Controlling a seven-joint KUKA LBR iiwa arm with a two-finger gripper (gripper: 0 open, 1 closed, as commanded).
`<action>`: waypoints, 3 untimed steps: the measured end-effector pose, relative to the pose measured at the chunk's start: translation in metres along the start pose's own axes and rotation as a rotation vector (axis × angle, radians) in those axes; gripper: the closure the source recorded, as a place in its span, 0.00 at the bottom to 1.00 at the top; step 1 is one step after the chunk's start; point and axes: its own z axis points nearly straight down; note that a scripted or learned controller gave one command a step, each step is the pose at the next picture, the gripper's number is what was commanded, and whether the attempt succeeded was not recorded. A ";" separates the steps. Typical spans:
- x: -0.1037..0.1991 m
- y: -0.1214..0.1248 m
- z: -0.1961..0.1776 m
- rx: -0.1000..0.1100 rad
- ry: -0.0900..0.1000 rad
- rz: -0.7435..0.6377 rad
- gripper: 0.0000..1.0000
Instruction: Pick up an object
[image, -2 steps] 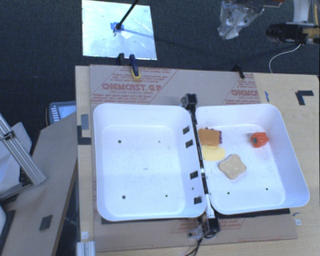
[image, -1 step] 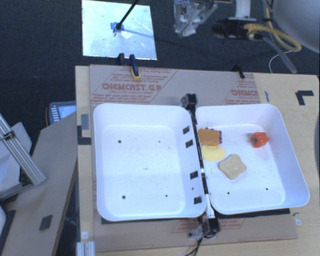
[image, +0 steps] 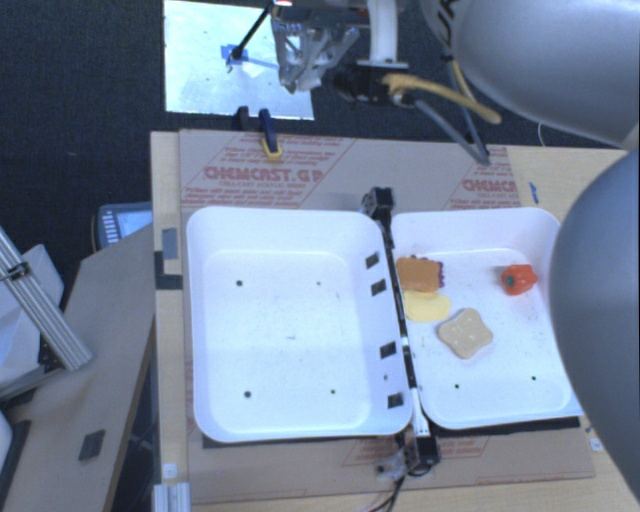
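Note:
The right bin (image: 545, 405) holds several toy foods. An orange-brown block with a purple edge (image: 420, 273) lies by the bin's left wall. A flat yellow piece (image: 428, 307) sits just below it. A tan bread slice (image: 465, 333) lies near the middle, and a red-orange pepper (image: 518, 280) rests toward the right. My gripper (image: 298, 60) hangs high at the top of the view, beyond the bench's far edge, well away from both bins and all the objects. Nothing shows in its grasp.
The left bin (image: 200, 330) adjoins the right one along a clipped seam (image: 390, 310). The arm's large grey body (image: 600, 300) covers the right bin's right side. A yellow cable (image: 440, 92) and a blue-yellow clamp (image: 268, 135) sit at the far edge.

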 end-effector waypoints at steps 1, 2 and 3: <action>-0.005 0.001 -0.003 -0.004 -0.002 0.007 0.00; -0.005 0.001 -0.015 -0.007 -0.001 0.003 1.00; -0.005 0.001 -0.038 -0.006 -0.001 0.004 1.00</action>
